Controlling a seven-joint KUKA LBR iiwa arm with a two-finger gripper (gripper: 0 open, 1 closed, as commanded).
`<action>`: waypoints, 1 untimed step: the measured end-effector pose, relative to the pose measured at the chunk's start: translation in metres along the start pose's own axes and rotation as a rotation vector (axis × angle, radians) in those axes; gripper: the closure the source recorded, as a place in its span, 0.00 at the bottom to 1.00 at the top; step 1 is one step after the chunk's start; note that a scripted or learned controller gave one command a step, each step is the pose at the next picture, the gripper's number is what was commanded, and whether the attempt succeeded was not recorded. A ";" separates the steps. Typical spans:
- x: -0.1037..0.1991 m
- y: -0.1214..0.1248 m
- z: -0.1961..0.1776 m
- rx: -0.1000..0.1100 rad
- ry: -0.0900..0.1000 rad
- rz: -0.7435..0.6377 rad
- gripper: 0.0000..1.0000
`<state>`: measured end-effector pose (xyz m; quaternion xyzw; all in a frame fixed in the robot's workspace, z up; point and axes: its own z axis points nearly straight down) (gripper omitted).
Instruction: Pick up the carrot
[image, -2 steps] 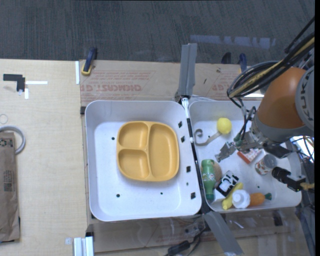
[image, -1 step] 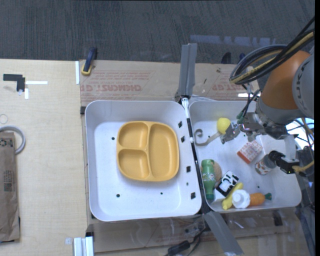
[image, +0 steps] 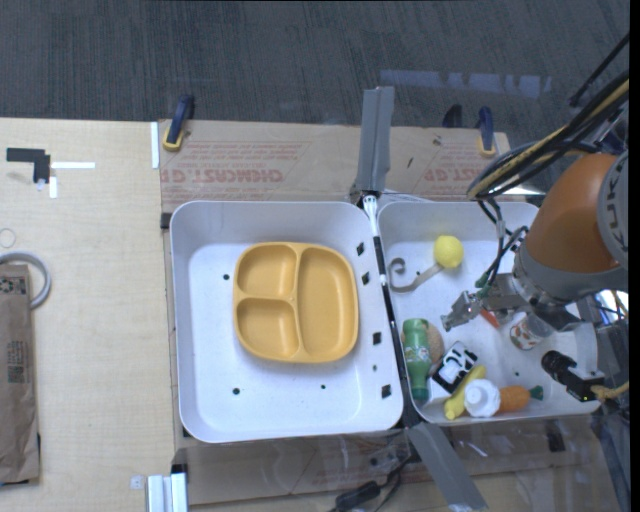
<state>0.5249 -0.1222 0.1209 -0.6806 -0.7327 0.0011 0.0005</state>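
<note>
- Jaws of the gripper (image: 470, 308): they point toward the middle of the right bin (image: 412, 222), low over its floor. Whether they are spread or pressed together cannot be told at this size; nothing is visibly held between them.
- Arm (image: 570, 225): it enters from the right and leans over the right bin, probably so the wrist can descend on the loose items there.
- Carrot (image: 514, 399): it lies near the front wall of the right bin, touching or just beside a white bottle (image: 482, 399) and a yellow piece (image: 457, 405).
- Relation to jaws: the carrot sits apart from the gripper, toward the bin's front edge; a black-and-white box (image: 455, 365) lies between.
- Other contents: a lemon (image: 449, 251) rests toward the back and a green can (image: 416, 342) along the left wall.
- Left bin (image: 190, 300): it holds a yellow divided plate (image: 297, 301), likely a drop-off place.
</note>
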 end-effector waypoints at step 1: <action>-0.046 -0.052 -0.036 0.001 0.001 0.094 0.00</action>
